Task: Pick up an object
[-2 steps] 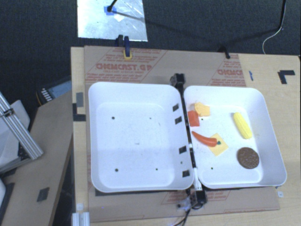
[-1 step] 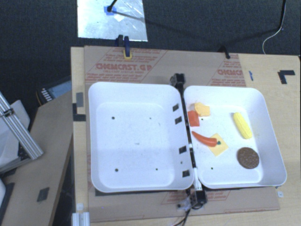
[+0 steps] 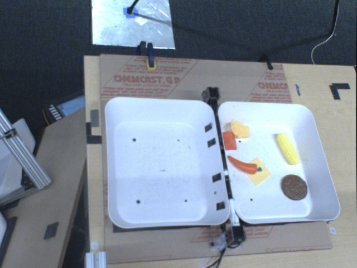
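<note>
Two white bins are sitting side by side on the bench. The left bin (image 3: 162, 161) is lying to the 9 o'clock side of the right bin (image 3: 321, 166), and the two are touching along a clipped seam down the middle.

All the pickable pieces are lying in the right bin. Taking that bin's centre as the clock's hub, the corn (image 3: 287, 148) is resting toward 2 o'clock, tilted. The brown disc (image 3: 294, 187) is lying flat toward 4 o'clock, near the corn but apart from it. The chili (image 3: 243, 164) is stretching across the 8 o'clock side with its stem end touching the yellow slice (image 3: 260, 175), which is lying just beside it toward 5 o'clock from the chili. Toward 10 o'clock, the red block (image 3: 229, 140) is sitting close to the seam wall, touching or nearly touching the pale yellow chunk (image 3: 240, 129) at its 1 o'clock.

I cannot tell whether the gripper is wide, narrow or holding anything.

Judging by this, the pick is not yet begun: every piece is lying loose on the bin floor. The next move is likely calling for choosing a target. The corn and the disc are standing clear of neighbours, so either is looking easier than the crowded pieces near the seam.
</note>
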`<move>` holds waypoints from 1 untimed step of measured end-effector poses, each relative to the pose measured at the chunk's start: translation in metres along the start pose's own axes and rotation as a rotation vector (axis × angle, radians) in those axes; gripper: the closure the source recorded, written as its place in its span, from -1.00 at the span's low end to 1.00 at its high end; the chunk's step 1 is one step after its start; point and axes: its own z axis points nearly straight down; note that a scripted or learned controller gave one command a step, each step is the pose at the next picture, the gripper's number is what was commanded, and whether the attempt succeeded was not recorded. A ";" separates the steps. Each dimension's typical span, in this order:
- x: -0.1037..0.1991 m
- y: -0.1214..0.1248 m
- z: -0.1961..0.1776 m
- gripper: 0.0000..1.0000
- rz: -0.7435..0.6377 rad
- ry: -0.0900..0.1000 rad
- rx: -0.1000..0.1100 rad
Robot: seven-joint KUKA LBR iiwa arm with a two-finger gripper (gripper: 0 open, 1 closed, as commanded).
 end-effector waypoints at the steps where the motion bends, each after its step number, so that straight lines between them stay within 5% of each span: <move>1: 0.001 0.001 -0.012 1.00 -0.005 -0.003 -0.004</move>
